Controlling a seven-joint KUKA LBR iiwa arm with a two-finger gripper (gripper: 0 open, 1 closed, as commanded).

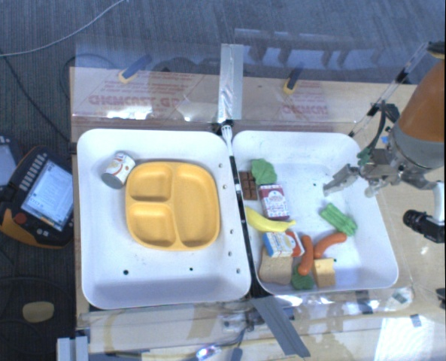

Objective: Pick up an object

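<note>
Nothing has been picked up yet, by the look of it: the likeliest target, a ridged green plastic piece [338,219], lies on the floor of the right-hand white bin [373,277], just beside an orange sausage-shaped toy [329,242]. Above and a little clear of it, the two-finger gripper [341,180] hangs with fingers seemingly spread and holding nothing, so descent, closing and lift remain.

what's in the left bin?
In the left bin: a yellow tray with three compartments, and a small can lying at its upper-left corner. Whatever lies under the tray is covered.
</note>
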